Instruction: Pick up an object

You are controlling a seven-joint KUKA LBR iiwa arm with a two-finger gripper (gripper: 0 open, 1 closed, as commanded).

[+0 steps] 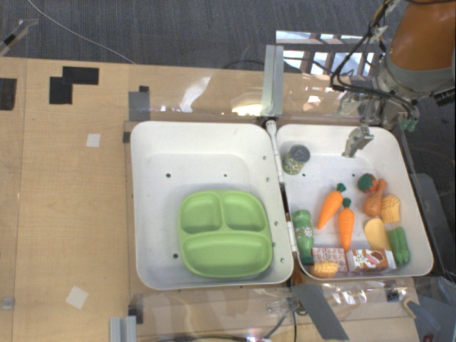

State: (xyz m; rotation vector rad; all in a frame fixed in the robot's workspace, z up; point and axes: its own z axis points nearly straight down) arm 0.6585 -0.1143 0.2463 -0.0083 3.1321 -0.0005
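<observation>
Wood bench [64, 212] w/ two white bins: left bin [153, 191], right bin [406, 184], touching.

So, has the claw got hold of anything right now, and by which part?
Nothing is held. The claw hangs over the back of the right bin, with bare white floor under its tips and the carrots lying apart, nearer the front.

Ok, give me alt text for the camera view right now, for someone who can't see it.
The arm's pincer hangs over the far end of the right bin, holding nothing, above toy food: two carrots, a small can, a green bottle and cartons. The left bin holds a green divided plate.
</observation>
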